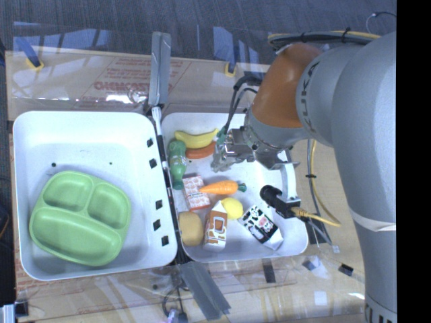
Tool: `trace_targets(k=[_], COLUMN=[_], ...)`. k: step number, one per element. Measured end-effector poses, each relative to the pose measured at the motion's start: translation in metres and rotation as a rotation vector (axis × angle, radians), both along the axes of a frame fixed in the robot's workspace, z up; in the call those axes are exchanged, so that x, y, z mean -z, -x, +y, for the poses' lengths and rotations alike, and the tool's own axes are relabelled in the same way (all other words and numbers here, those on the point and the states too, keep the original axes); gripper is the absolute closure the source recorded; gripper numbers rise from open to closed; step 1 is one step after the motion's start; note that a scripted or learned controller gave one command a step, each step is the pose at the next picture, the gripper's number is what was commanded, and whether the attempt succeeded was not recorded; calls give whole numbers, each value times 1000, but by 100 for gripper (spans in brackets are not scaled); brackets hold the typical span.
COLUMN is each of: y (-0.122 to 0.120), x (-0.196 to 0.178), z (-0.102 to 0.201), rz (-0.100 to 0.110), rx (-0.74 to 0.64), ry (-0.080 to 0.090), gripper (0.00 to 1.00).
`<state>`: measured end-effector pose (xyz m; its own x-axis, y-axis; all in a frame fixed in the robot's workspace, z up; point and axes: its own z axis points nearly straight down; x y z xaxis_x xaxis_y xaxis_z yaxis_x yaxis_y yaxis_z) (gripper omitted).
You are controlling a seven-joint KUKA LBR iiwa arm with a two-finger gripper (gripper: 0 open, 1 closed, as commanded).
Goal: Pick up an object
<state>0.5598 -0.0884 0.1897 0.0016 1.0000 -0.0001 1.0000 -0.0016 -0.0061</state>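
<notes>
Two white bins side by side on the bench. In the left bin [27,130], just a green divided plate [79,217], lying flat toward the near left corner, well away from any work. In the right bin [296,244], a crowded heap of toy groceries, probably tipped in loose so that each try meets a different jumble. At the far edge, a banana [195,138] with an orange-red piece [199,153] just beside it; along the left wall, a green bottle [176,165]. Mid-bin, a carrot [221,188] lying crosswise, touching a pink-and-white packet [194,191]. Near the front edge, a potato [190,227], a small orange-and-white carton [215,224], a lemon [232,208] and a cow-patterned carton [261,225], tipped on its side. Poised low over the far half of the right bin, the gripper [227,153], just right of the banana and above the carrot, likely lined up there for a pick from that cluster. Impossible to tell whether clenched or released, or whether anything sits in the grasp. Judging by position, banana or carrot the likeliest target; tight packing a risk for a clean grab.
</notes>
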Motion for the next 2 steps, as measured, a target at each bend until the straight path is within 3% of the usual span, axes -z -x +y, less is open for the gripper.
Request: trace_targets(k=[1, 2], y=[0, 19], x=[0, 80], z=[0, -24], rz=[0, -26], rx=[0, -105], ry=[0, 3], gripper=[0, 0])
